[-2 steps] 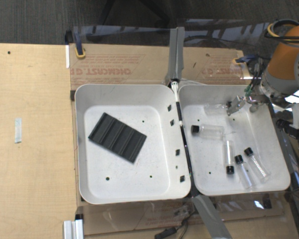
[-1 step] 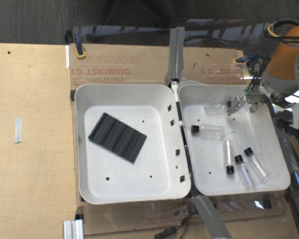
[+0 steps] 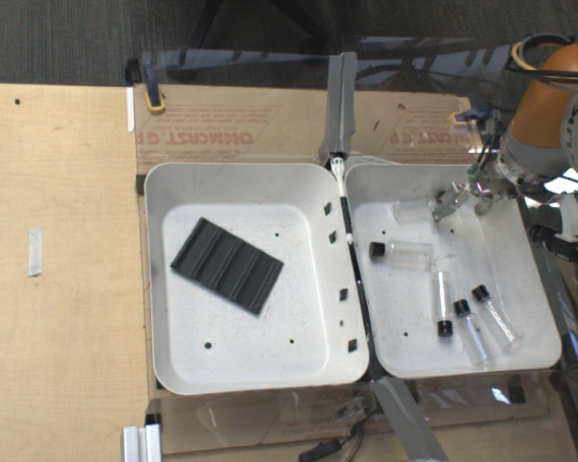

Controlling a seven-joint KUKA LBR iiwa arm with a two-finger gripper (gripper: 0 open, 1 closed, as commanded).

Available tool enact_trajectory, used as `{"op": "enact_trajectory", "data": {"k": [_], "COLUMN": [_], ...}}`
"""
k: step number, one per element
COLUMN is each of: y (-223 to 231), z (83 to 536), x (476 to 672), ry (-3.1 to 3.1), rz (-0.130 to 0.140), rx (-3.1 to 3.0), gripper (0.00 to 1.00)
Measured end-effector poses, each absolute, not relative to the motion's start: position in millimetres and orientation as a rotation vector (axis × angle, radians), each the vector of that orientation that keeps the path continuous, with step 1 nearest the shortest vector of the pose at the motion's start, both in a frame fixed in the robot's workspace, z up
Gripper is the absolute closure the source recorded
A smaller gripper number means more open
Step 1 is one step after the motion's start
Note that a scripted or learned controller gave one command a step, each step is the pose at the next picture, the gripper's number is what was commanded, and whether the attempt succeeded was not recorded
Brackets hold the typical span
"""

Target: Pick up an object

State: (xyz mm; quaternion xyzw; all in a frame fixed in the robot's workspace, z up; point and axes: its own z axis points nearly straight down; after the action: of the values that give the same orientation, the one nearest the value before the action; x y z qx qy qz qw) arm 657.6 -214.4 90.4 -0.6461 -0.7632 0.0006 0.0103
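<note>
Clear vials [image 3: 472, 323] are lying in the right bin [image 3: 530, 354]; the end effector [image 3: 453, 203] is hovering at its far edge, grip state unclear.

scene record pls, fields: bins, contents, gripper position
left bin: one dark ribbed flat panel, lying tilted
right bin: several clear vials with black caps, lying flat, mostly near the middle and front
gripper: over the right bin's back area, above the vials
grasp: nothing seen between its fingers
</note>
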Motion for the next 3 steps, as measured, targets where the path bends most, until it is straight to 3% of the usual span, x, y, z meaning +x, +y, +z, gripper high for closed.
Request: {"op": "enact_trajectory", "data": {"k": [3], "y": [-214.2], "z": [90.2], "x": [657.8], "ry": [-2.383], "rz": [0.001], "rx": [-2.016], "gripper": [0.00]}}
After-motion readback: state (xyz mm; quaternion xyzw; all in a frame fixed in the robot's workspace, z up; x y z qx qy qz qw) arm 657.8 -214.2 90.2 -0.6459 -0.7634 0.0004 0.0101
